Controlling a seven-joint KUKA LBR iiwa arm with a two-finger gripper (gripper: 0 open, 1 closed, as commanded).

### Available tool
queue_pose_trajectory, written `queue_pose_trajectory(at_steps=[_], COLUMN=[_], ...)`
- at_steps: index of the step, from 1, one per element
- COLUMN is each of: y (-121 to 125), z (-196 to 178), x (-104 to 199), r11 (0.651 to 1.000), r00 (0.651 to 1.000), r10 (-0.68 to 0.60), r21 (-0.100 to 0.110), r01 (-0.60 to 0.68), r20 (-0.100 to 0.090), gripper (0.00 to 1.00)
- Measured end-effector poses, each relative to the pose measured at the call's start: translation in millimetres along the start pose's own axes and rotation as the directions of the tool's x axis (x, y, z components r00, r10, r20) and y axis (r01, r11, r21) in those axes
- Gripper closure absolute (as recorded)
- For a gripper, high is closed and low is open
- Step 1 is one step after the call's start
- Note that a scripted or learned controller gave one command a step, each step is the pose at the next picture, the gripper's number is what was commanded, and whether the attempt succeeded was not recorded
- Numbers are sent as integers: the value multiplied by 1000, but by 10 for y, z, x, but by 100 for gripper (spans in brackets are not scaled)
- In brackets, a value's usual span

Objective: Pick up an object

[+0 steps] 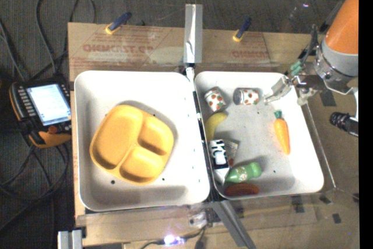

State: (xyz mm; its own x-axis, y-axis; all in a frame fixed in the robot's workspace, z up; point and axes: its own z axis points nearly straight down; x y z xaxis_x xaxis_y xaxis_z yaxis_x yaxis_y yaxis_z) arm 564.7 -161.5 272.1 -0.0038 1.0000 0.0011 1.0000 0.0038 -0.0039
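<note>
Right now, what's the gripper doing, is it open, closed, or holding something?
Gripper: above the right bin's upper right corner, holding nothing; open or closed cannot be told.

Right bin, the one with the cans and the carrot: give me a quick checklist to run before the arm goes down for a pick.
1. Gripper is over the right bin, at its upper right corner: ok.
2. Nothing between the gripper's fingers: ok.
3. Fingers open wide enough for a grasp: cannot tell.
4. A target lies near: the spotted can lies just left of the gripper, and the carrot is below it with bare floor around: ok.
5. Crowding: the banana, black-and-white box, green bottle and red item bunch along the left and lower wall: not ok for a clean pick there.
</note>
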Motion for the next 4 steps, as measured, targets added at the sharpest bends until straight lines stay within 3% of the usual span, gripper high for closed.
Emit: queue_pose_trajectory(at_steps=[1, 2, 3, 4], y=[-298, -320, 73, 79], z=[435, 912, 1831, 1752], x=[94, -535, -360, -358], r11=[995, 964, 973, 973], r00=[995, 964, 973, 973], r10=[97, 266, 231, 230], r21=[1, 2, -12, -12], r01=[-97, -266, -231, -230], r20=[0, -1, -4, -3], gripper=[0, 0, 0, 100])
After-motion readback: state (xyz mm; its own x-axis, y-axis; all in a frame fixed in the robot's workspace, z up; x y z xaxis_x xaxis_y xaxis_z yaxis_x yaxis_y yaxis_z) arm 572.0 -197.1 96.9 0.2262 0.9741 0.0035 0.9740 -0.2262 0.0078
